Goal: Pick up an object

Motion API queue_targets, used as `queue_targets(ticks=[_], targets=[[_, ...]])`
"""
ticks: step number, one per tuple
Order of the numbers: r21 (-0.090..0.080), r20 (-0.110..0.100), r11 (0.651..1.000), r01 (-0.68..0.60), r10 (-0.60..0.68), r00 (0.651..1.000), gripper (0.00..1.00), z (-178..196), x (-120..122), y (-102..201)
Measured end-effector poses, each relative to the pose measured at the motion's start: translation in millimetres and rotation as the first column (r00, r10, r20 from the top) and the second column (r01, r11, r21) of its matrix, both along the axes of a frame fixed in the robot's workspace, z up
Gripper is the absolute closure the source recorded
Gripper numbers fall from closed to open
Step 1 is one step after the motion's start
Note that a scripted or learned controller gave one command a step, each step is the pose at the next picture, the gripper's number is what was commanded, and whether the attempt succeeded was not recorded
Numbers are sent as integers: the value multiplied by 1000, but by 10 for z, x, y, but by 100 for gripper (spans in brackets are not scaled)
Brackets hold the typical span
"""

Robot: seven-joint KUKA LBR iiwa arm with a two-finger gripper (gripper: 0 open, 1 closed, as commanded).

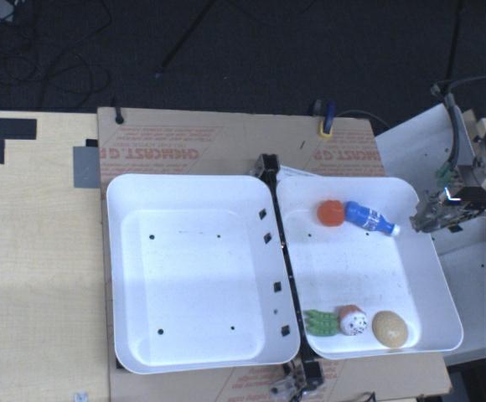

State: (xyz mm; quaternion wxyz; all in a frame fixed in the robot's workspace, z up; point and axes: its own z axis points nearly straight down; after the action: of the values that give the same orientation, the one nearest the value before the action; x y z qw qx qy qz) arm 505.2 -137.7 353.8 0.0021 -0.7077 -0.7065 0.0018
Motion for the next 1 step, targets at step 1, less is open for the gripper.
queue_targets(ticks=[1], targets=[[0, 2, 1000, 1, -1, 1000, 100, -173, -181, -376]])
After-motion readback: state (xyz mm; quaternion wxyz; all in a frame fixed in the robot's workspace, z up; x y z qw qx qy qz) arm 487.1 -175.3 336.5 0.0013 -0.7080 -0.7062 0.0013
